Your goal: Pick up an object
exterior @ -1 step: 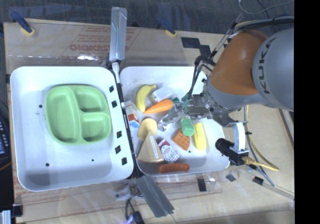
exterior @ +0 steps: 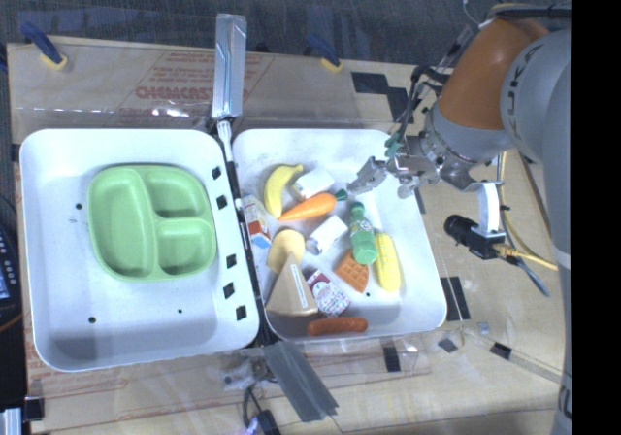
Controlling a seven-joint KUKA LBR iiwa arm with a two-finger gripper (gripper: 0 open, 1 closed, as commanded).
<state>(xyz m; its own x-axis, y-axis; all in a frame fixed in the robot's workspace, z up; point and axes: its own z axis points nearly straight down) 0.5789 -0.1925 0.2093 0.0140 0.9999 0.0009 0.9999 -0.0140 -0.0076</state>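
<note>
Bench w/ two white bins: left bin (exterior: 58, 326) has a green divided tray (exterior: 152, 221), right bin (exterior: 427, 273) is a toy-food pile. Gripper (exterior: 372, 176) is over the right bin's upper right, just above the green bottle (exterior: 362, 235) and right of the carrot (exterior: 309, 208); banana (exterior: 278, 185) farther left. Fingers look spread, nothing between them. Step, imo: approach, pre-grasp. Next: pick one target, drop straight down, close. Pile is tight, so a neighbour may foul the grip.

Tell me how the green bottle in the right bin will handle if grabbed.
The green bottle lies on its side and looks round, so it may roll or slip. It rests against the yellow corn, which could shift with it. It looks like a light plastic toy.
</note>
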